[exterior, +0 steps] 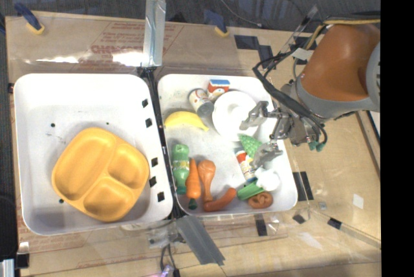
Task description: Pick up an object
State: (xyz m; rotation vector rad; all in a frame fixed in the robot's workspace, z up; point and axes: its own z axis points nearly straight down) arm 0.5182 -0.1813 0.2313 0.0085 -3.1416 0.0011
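Observation:
My gripper (263, 133) hangs over the right side of the right bin (169, 89), its two metal fingers spread apart with nothing between them. One fingertip is near a white round plate (231, 112), the other near a small green and white toy (248, 147). Below lie a green piece (249, 190) and a brown pretzel (261, 200). A yellow banana (184, 120), a green toy (179, 160), an orange carrot (194, 178), a tan drumstick (206, 173) and a red sausage (220, 200) lie in the bin's left and front parts.
The left bin (32, 91) holds a yellow divided tray (100, 173). A small cup (199, 99) and a red, white and blue carton (219, 85) sit at the back of the right bin. Cables (284, 55) run from the arm's wrist over the bench on the right.

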